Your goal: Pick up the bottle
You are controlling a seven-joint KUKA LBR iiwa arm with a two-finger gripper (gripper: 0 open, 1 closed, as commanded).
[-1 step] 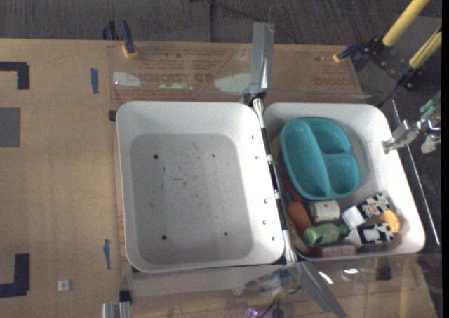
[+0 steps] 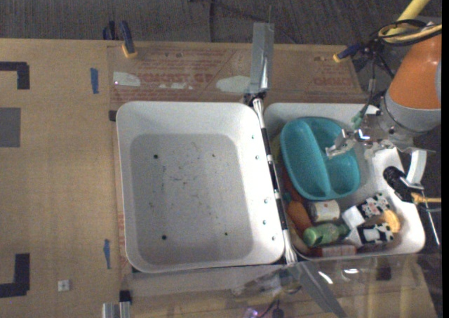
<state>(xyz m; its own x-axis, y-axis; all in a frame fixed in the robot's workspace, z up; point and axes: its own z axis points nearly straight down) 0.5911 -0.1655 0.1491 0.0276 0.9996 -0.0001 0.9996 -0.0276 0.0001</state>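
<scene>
Bottle work has not really begun, as far as I can judge: the green bottle (image 2: pixel 327 233) lies on its side at the near end of the right bin (image 2: pixel 414 239), wedged among the clutter and untouched. A small cream-coloured block (image 2: pixel 325 210) sits just beyond it, an orange object (image 2: pixel 299 215) just to its left, and a black-and-white cow toy (image 2: pixel 374 208) to its right. The gripper (image 2: pixel 342 146) hangs over the teal bowl (image 2: pixel 312 162), toward that bin's far end, with the orange-banded wrist (image 2: pixel 415 85) behind it. Whether the fingers are spread or closed I cannot tell; the metal there is too small and blurred, and nothing shows between them. So the whole pick is left: travel toward the near end, descend, close, lift. The bottle lies well apart from the gripper, past the bowl's near rim. The left bin (image 2: pixel 133 190) takes no part.
</scene>
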